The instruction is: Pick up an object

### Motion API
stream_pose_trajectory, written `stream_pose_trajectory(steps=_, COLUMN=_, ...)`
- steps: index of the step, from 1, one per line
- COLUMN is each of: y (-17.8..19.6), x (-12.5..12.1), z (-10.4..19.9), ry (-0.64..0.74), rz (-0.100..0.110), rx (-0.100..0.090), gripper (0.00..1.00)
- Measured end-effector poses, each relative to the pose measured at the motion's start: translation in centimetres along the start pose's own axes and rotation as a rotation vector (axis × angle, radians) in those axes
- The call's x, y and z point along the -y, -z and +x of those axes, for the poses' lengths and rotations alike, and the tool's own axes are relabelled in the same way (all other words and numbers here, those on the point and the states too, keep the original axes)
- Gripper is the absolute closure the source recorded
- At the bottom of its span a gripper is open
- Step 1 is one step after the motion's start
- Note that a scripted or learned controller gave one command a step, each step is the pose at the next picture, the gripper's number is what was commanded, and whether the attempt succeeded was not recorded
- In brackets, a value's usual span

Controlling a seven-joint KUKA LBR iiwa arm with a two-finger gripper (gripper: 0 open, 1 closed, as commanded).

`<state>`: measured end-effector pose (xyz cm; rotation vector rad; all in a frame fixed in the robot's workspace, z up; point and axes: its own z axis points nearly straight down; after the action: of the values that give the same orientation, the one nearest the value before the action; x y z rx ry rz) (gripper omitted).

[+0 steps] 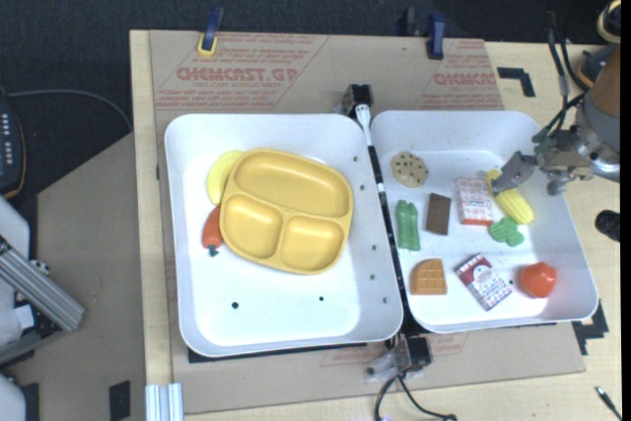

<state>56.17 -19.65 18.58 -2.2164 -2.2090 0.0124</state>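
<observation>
- Tomato (537,280) nearest cam, well below gripper (532,169) in right bin (570,263).
- Corn cob (515,205) just below gripper tip.
- Gripper: can't tell if open, nothing seen held.
- Yellow tray (286,210) far left, other bin.

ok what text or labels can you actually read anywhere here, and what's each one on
"CHEMCAST G P" in red letters, on the brown protective paper of the board behind the left bin.
"CHEMCAST", the same red print, partly cut off, on the paper behind the right bin.
Print on the upper red and white packet: too small to read.
Print on the lower red and white packet: too small to read.
</observation>
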Motion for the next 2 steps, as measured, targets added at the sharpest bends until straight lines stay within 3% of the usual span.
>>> stream_pose_trajectory(steps=1, y=0.8, x=-0.3, z=0.0, ry=0.003, rz=-0.015, rx=0.003, gripper=0.0)
stream_pose_trajectory(steps=2, y=-4.5, x=-1.3, z=-0.4, ry=0.004, rz=-0.01, rx=0.002, gripper=0.0)
